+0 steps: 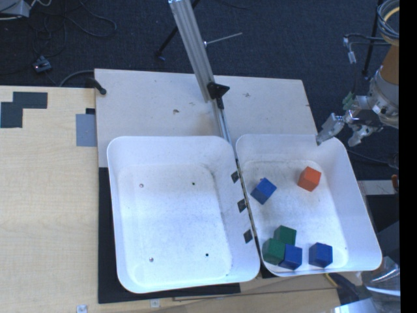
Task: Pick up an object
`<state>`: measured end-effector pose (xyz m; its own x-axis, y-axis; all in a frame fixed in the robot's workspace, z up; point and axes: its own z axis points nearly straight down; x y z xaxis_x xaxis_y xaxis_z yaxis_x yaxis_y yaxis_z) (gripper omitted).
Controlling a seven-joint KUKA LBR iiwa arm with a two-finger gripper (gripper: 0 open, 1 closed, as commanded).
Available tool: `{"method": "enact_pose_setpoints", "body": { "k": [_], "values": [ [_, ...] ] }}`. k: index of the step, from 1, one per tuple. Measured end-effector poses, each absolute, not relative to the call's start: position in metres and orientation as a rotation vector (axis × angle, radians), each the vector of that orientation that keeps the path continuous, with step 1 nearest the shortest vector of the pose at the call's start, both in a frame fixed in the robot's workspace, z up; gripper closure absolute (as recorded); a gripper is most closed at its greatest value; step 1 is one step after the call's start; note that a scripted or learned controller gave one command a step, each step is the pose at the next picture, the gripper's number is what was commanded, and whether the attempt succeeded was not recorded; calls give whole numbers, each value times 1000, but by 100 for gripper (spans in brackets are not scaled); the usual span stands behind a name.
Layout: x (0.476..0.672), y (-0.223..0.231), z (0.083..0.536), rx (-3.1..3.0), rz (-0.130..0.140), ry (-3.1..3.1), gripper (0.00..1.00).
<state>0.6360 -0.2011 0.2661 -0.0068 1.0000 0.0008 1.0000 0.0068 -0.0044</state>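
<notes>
So the gripper (343, 126) is parked up at the far right corner of the right bin (359, 194), just outside the rim, and nothing is held in it. The fingers look spread apart, one tip out over the bin corner and the other back toward the wrist (it's small and a bit blurry, so only a fair guess at how wide).

All the candidates are sat in that right bin. An orange cube (309, 178) is nearest the gripper and well apart from everything else. A blue cube (263, 190) is also on its own, closer to the divider. At the near end a clump is formed by two green cubes (280, 242) and a blue one (291, 257) touching them, with another blue cube (320, 254) just beside.

Probably the orange one should be gone for: there's free space on all sides for the fingers. The jaws should be lined up square to two flat faces, brought straight down, then closed. The clump is best avoided, since neighbours could get nudged.
</notes>
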Motion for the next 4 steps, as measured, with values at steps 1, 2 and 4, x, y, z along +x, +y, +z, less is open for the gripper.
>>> {"method": "enact_pose_setpoints", "body": {
  "k": [1,2,4],
  "values": [
    [623,-209,165,-2215,9,-2215,0],
    [626,-209,89,-2222,1,-2221,0],
    [632,-136,171,-2215,-6,-2231,100]
  ]
}}
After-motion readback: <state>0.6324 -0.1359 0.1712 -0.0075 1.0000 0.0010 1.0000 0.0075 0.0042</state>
